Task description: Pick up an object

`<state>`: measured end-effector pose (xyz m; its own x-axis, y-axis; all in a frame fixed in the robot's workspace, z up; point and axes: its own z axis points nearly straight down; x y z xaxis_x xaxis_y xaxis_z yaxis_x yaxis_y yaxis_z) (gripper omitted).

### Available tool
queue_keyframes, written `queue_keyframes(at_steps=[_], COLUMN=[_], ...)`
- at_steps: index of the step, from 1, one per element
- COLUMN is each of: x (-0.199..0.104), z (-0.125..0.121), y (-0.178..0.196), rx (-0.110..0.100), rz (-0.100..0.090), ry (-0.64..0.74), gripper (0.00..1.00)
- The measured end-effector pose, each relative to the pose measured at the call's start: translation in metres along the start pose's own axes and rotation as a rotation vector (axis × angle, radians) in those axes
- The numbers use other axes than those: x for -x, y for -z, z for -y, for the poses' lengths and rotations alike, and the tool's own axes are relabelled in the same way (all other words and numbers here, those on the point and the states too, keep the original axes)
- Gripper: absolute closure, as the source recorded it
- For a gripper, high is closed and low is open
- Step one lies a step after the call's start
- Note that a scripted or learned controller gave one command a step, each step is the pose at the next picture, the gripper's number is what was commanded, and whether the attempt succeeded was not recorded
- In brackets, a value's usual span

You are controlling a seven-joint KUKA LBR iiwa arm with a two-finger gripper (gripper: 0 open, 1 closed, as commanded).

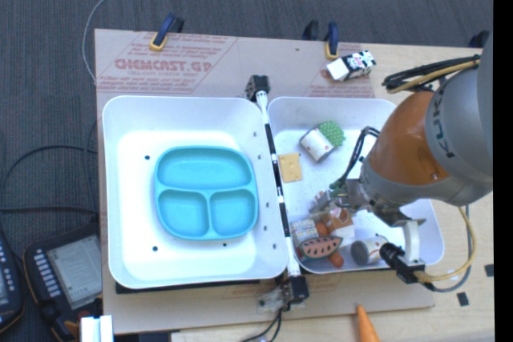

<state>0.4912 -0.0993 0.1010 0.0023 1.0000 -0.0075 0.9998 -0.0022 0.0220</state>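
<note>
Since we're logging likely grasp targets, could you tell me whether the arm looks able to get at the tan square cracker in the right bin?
Probably yes. The tan square cracker lies flat on bare floor of the right bin, uncovered, left of the arm; its closeness to the bin's left wall could hinder.

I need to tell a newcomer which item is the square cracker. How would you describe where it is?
Find the right bin, the one the arm reaches into. The cracker lies flat by its left wall, beside the divider between the bins. It is the only thin tan square; the white cylinder beyond it is rounded.
</note>
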Motion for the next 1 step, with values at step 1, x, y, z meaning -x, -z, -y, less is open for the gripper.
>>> queue_keyframes(at_steps=[1], x=[-0.0757], z=[-0.0132], y=[0.0837], rx=[-0.022], rz=[-0.008], ry=[0.004], gripper=[1.00])
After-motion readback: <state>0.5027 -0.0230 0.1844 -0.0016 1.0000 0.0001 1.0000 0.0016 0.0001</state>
